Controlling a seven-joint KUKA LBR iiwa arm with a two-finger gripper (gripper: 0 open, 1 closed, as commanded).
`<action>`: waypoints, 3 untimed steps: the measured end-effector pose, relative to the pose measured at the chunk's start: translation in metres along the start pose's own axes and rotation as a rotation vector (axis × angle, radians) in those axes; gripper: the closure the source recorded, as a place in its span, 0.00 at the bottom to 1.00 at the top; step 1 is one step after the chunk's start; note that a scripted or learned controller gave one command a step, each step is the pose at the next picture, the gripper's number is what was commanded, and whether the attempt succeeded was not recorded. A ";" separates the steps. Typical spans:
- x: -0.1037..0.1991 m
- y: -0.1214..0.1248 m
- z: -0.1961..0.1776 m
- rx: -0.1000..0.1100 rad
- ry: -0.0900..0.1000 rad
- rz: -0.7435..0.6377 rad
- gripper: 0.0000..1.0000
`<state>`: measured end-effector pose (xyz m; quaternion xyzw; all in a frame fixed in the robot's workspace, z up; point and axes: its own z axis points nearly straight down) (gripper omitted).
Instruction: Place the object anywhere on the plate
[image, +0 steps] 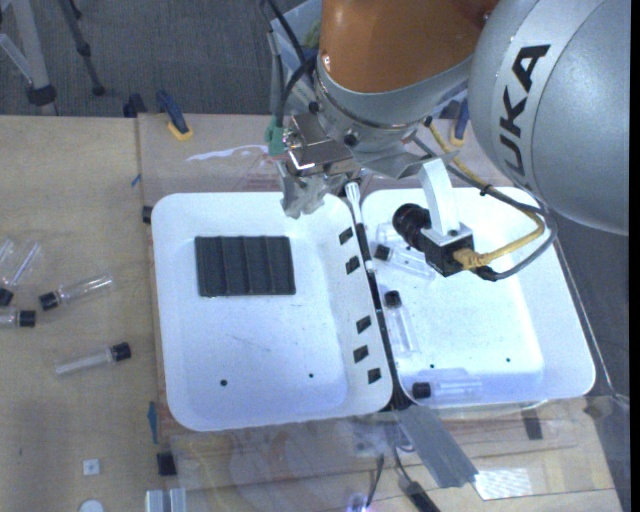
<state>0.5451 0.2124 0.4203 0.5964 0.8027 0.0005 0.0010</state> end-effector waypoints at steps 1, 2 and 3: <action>0.014 -0.057 -0.014 0.007 -0.002 0.561 1.00; 0.030 -0.060 0.097 0.005 -0.002 1.079 1.00; 0.028 -0.056 0.267 0.005 -0.002 1.396 1.00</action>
